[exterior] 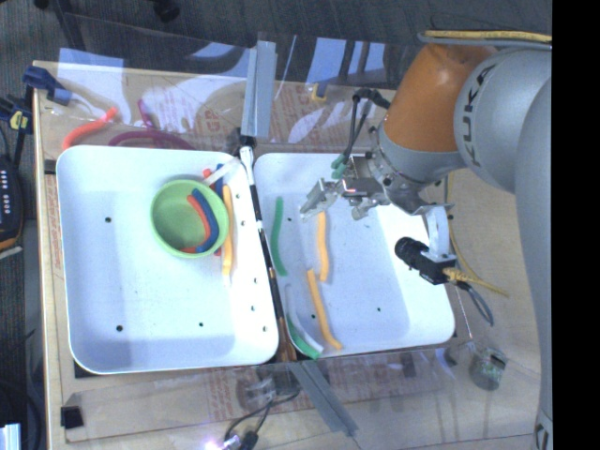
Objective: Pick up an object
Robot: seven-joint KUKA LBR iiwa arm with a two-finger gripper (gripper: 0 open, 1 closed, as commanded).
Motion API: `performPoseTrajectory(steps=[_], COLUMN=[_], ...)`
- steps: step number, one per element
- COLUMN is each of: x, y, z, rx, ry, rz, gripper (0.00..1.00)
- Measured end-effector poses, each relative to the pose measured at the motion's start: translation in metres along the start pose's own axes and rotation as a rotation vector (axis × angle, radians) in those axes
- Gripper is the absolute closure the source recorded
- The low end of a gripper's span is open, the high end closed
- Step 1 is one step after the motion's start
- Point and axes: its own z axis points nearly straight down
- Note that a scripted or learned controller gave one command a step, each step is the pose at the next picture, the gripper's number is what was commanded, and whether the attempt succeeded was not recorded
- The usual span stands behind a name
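Note:
My gripper [336,202] hangs over the upper part of the right bin [412,317], its fingers spread open with nothing between them. Just below it lies an orange stick [322,245], its top end near the fingertips. A second orange stick [322,309] lies lower down. A green stick [277,235] rests along the bin's left wall, and a curved green and white piece [302,336] sits in the bottom left corner.
The left bin [122,326] holds a green bowl [183,218] with red and blue curved pieces inside, and an orange stick [227,244] beside it at the right wall. A ridge between the bins [262,279] separates them.

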Motion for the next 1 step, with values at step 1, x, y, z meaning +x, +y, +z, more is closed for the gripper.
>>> performPoseTrajectory(steps=[1], x=[-0.0297], y=[0.0148], z=[0.1432], rx=[-0.001], ry=[-0.002], rz=[0.004], gripper=[0.00])
